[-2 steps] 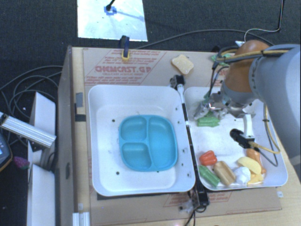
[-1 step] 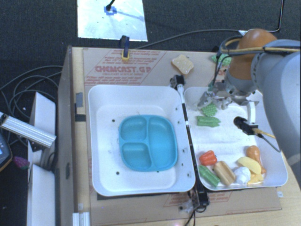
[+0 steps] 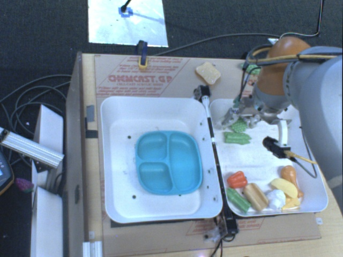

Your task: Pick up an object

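My gripper [image 3: 239, 118] hangs low at the far end of the right bin [image 3: 321, 197], whether spread or closed I cannot tell, and the green toy [image 3: 237, 138] lies just below me, long axis running across the bin.

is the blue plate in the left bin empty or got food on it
Empty. The blue plate lies flat in the left bin, and all three of its compartments show bare blue. The toy food sits in the right bin.
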Available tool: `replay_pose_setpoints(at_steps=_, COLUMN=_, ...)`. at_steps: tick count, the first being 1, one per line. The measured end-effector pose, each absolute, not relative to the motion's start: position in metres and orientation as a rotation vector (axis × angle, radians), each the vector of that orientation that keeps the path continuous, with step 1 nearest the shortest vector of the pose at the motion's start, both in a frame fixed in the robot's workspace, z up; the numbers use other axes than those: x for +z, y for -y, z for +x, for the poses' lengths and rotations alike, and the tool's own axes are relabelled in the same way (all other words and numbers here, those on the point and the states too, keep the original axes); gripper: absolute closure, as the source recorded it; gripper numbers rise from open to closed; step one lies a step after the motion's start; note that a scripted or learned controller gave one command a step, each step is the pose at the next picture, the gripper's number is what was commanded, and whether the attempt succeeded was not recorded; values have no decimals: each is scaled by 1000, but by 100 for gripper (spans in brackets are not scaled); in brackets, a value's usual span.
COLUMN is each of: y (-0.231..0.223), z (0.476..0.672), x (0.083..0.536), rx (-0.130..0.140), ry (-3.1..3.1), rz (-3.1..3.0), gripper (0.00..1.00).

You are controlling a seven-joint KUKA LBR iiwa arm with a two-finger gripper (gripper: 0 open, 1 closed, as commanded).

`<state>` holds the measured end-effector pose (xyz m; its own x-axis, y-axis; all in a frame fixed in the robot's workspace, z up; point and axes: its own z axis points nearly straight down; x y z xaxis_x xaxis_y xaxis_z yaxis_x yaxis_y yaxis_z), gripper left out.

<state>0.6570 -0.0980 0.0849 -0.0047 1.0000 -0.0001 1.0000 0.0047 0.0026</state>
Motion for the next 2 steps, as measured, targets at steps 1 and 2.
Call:
replay_pose_setpoints(at_steps=1, y=87, z=658, x=85, rx=2, ry=-2226, rz=2215, gripper=0)
replay_pose_setpoints(at_steps=2, y=85, z=634, x=85, rx=1, ry=-2222, rz=2219, gripper=0)
